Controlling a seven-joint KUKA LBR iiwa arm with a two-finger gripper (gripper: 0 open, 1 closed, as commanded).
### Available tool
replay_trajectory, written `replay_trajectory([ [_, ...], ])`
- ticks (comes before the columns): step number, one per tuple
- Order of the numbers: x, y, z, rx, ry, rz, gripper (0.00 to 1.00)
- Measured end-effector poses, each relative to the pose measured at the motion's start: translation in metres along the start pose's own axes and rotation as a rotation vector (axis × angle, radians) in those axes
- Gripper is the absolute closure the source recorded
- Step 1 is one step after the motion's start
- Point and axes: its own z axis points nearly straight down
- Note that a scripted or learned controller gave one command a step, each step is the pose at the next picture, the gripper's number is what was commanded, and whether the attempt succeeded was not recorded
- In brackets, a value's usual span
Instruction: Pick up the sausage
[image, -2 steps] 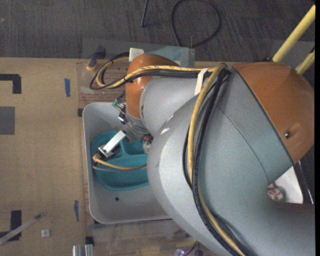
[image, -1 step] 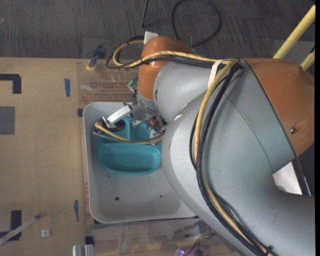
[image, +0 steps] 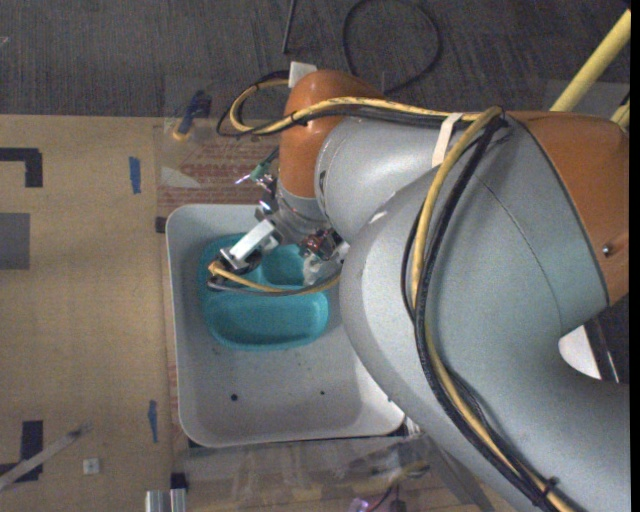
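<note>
A teal bowl-shaped dish (image: 265, 310) lies in the left white bin (image: 200, 400), toward its upper middle. The arm reaches in from the right and covers much of the scene. My gripper (image: 300, 258) hangs directly over the dish's upper right part, close to its rim. The wrist hides what lies beneath it. I see no sausage in the uncovered part of the bin.
The bin's near half is bare white floor with two small dark specks (image: 234, 397). Brown bench surface (image: 80, 330) with blue tape marks lies to the left. The bulky grey arm (image: 480, 300) blocks the right side of the view.
</note>
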Motion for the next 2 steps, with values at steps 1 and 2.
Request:
replay_trajectory([
  [1, -0.042, 0.050, -0.169, -0.010, -0.007, 0.288, 0.00],
  [2, -0.067, 0.064, -0.182, -0.011, -0.005, 0.578, 0.00],
])
